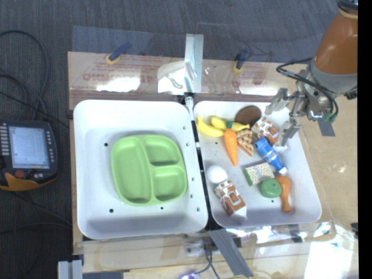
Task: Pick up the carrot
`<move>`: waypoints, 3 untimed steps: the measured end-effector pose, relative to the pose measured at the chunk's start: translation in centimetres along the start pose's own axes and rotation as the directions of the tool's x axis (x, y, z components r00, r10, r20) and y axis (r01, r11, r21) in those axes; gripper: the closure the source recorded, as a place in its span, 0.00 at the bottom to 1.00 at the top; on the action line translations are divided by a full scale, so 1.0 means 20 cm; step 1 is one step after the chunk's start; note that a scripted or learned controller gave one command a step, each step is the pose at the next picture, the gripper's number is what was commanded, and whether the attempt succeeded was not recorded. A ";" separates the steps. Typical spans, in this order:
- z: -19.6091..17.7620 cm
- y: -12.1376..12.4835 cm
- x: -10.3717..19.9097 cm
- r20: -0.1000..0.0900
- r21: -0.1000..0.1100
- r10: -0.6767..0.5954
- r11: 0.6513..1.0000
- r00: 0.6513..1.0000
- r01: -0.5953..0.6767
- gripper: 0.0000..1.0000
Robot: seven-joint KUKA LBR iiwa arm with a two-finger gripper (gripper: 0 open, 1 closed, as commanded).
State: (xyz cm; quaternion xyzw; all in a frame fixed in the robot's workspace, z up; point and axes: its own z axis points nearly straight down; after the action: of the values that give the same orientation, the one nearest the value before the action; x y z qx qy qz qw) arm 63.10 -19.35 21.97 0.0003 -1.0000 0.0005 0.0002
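- Handheld control pendant [26, 153]: dark casing, lit screen, on the grey floor off the bench's left edge, cables trailing above it
- Left bin [87, 214]: shallow, white, rounded corners, taking up the left half of the bench
- Green divided tray [149, 168]: three compartments, lying flat at the centre of the left bin
- Right bin [308, 205]: shallow, white, its left wall touching the left bin's right wall
- Banana [212, 125]: yellow, at the right bin's upper left corner, just above the carrot
- White egg [217, 174]: near the right bin's left wall, at mid-height
- Carrot [231, 146]: orange, tapered, lying in the upper left part of the right bin, thick end up, tip pointing toward the lower edge; just below the banana, clear of the gripper
- Printed carton [231, 199]: brown and white, lying tilted below the egg, near the bin's lower edge
- Brown rounded item [250, 114]: against the bin's upper edge, right of the banana
- Blue bottle [270, 154]: lying diagonally at the bin's centre
- Green round lid-like item [270, 188]: lower right part of the bin
- Orange drumstick-shaped item [285, 193]: touching the green item's right side
- Gripper [288, 117]: over the right bin's upper right corner, fingers spread apart, nothing between them
- Arm [340, 39]: orange band, reaching in over the bench's right edge
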 end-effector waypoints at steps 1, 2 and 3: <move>0.62 0.34 0.02 0.007 0.002 -0.010 1.000 1.000 0.009 0.00; 0.64 0.47 0.32 0.016 0.000 0.077 0.997 0.997 -0.077 0.00; 0.63 0.47 0.56 0.036 0.002 0.090 0.996 0.995 -0.090 0.00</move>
State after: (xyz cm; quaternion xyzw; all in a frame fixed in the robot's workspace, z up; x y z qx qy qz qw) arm 51.92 -9.95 9.41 -0.0447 -0.9988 0.0025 -0.0177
